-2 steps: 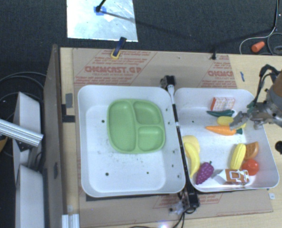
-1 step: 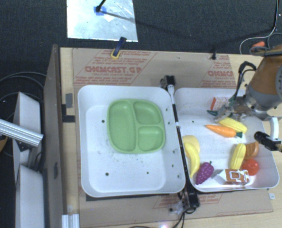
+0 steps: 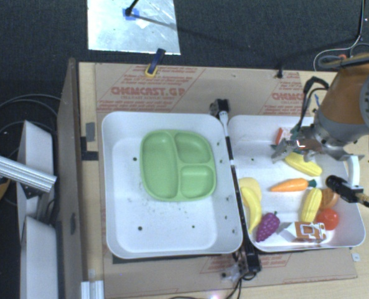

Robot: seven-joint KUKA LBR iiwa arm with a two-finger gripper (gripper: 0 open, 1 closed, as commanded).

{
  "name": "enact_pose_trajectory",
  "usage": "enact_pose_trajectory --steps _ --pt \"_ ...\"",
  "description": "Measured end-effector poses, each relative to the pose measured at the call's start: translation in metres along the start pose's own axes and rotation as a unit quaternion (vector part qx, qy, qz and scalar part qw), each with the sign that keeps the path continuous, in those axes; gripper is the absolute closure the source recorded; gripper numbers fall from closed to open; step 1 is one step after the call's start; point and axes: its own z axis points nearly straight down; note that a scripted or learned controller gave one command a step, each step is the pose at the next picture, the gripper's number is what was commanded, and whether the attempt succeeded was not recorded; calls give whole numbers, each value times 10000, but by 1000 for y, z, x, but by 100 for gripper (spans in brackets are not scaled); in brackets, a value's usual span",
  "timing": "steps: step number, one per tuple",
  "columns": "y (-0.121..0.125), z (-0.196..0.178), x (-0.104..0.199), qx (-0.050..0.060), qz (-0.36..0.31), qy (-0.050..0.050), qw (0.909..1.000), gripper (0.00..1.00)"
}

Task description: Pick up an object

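Claw: my claw (image 3: 288, 147) hangs low in the right bin (image 3: 259, 129), near its back; whether it is apart or together I cannot tell.
Corn: a yellow corn (image 3: 303, 164) lies just beside my claw, on its front-right side, perhaps touching.
Carrot: the carrot (image 3: 290, 185) lies in front of the corn, apart from my claw.
Others: bananas (image 3: 251, 199), grapes (image 3: 267, 226), a second corn (image 3: 311, 204) and a tomato (image 3: 328, 218) lie toward the front.
Left bin: a green tray (image 3: 177, 165) rests in the left bin (image 3: 125, 229).
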Motion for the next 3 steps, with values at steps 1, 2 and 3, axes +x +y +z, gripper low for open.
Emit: enact_pose_trajectory --steps 1,2,3 --pt "73 48 -18 83 22 0 10000 0" --pt "22 22 -47 8 49 -14 10000 0" --pt "5 50 -26 8 27 -6 10000 0"
